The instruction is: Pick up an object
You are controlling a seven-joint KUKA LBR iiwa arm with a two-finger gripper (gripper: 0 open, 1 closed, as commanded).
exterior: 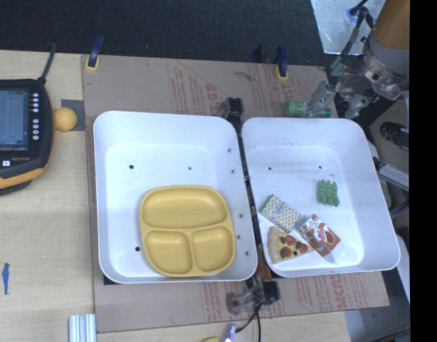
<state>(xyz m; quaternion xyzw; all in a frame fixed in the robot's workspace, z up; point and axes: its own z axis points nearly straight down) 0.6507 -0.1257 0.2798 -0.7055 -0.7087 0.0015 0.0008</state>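
Note:
The right bin (pixel 361 144) holds a small green block (pixel 327 192), a checkered packet (pixel 281 211), a toy pizza slice (pixel 288 246) and a red-and-white packet (pixel 319 235), all lying near its front. My gripper (pixel 339 102) hangs above the bin's far rim at the upper right, well away from these objects. Its two grey fingers stand apart, open, with nothing between them. A yellow divided plate (pixel 188 229) lies in the left bin (pixel 112 162).
A teach pendant (pixel 12 134) and an orange ball (pixel 65 118) rest on the bench at the left. Blue clamps (pixel 281 57) hold the cardboard at the back. A small green thing (pixel 297 108) lies beside the gripper, outside the bin.

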